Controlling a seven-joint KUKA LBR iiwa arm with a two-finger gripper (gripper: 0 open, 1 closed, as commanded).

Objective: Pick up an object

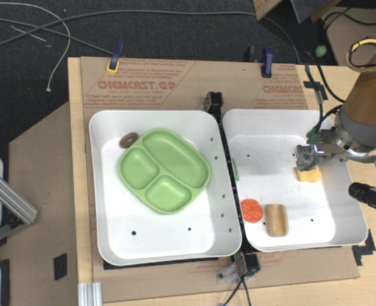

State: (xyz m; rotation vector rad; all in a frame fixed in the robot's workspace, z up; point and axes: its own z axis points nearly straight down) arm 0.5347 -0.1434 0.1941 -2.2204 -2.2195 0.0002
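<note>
Gripper [308, 159] sits directly over a yellow block [309, 174] in the right bin [264, 123]; finger state cannot be told. Orange disc [251, 211] and tan cylinder [276, 220] lie nearer than the block, touching each other.

Pincer [308, 160] low in the right bin [264, 129], right over a yellow block [310, 174]; green divided plate [164, 169] in the left bin [111, 190].

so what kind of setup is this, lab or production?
Likely a lab test bench: two shallow white bins on clamped cardboard sheet, loose cables on dark carpet, toy-like green divided plate.
</note>
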